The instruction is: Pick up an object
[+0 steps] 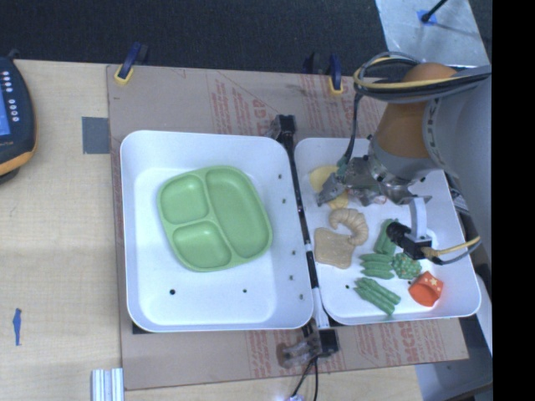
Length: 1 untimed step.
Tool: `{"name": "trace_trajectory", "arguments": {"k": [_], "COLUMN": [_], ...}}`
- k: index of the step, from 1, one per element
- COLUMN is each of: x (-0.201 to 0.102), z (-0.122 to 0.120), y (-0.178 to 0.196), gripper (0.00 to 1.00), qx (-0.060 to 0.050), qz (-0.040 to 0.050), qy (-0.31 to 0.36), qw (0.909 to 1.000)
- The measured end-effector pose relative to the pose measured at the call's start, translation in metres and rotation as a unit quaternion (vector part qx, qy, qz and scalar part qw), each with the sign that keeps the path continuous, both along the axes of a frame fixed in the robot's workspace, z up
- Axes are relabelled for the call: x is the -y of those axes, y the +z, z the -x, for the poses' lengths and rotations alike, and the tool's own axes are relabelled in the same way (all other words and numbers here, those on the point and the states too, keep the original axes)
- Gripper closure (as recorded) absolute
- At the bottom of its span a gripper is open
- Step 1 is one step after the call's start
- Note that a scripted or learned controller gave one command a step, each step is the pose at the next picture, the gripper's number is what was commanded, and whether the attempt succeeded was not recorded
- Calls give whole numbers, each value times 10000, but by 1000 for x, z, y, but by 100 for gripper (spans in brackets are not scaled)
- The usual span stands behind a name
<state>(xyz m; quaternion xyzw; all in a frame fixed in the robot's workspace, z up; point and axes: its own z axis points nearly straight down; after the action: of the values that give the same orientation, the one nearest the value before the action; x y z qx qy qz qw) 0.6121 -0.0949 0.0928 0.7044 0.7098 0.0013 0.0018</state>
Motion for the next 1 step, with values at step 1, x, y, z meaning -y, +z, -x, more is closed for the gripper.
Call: {"name": "trace_trajectory", "arguments": {"k": [1], "x": [1], "z": [-28], "y": [-4], "gripper": [0], "qx": [-167], "qz": [-5], "qy": [-52], "qw": [9998]}}
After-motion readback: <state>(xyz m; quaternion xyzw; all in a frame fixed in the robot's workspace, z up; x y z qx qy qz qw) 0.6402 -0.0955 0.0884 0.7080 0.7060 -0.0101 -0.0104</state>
